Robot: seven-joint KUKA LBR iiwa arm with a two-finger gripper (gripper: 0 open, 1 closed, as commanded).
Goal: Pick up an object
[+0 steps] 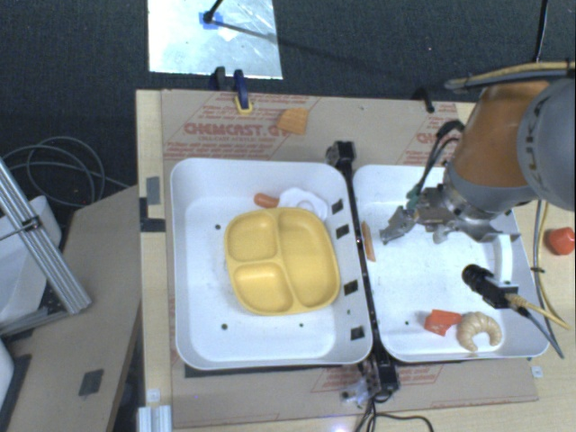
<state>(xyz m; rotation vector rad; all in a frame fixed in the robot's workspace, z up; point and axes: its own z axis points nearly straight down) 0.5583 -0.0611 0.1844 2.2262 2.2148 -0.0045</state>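
On the bench [153,241], the left bin [193,331] holds a yellow divided plate [279,261]. In the right bin [405,331], the end effector [396,228] hovers at ten o'clock, its state unclear. The croissant [479,329] and orange block [441,322] lie at five o'clock, likeliest targets, ungrasped.

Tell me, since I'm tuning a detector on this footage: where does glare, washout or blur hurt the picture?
Camera view: the foil sheet beyond the bench glares; the white bins are bright enough that the white item behind the yellow tray blends in; the gripper looks soft; the croissant and red piece stay distinct.
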